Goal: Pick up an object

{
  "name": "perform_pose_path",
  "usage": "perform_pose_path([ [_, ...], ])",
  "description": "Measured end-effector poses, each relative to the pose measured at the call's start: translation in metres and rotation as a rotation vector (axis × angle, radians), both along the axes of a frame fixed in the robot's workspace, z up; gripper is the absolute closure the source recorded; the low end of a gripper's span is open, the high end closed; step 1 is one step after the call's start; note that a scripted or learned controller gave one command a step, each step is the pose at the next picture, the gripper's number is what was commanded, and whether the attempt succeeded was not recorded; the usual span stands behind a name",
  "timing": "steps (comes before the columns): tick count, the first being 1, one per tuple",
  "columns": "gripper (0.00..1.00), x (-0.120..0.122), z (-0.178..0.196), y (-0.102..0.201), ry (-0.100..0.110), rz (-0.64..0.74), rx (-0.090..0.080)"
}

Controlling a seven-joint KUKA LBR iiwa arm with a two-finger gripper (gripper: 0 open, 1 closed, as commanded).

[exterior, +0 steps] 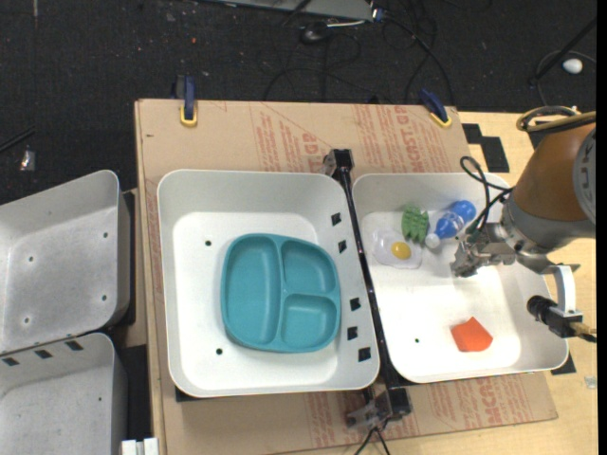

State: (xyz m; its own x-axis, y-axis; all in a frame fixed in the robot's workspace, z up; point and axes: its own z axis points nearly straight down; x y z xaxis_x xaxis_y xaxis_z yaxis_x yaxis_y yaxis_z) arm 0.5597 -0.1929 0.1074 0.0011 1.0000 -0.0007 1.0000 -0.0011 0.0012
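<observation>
The gripper hangs low in the right bin, beside a blue bottle — whether it grips anything cannot be told. The bottle looks light and slippery; its narrow middle seems the best hold. A green toy and yellow ball crowd it — an orange block lies apart.

Red print on cardboard – unreadable (reversed).
</observation>
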Motion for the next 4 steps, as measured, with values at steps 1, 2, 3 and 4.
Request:
perform_pose_path([
  [1, 1.00, 0.001, 0.055, 0.010, -0.005, 0.004, -0.001],
  [2, 1.00, 0.003, 0.102, 0.010, -0.005, 0.004, -0.002],
  [3, 1.00, -0.009, 0.116, 0.063, 0.001, 0.008, 0.003],
  [4, 1.00, -0.027, 0.123, 0.122, 0.002, 0.009, 0.004],
])
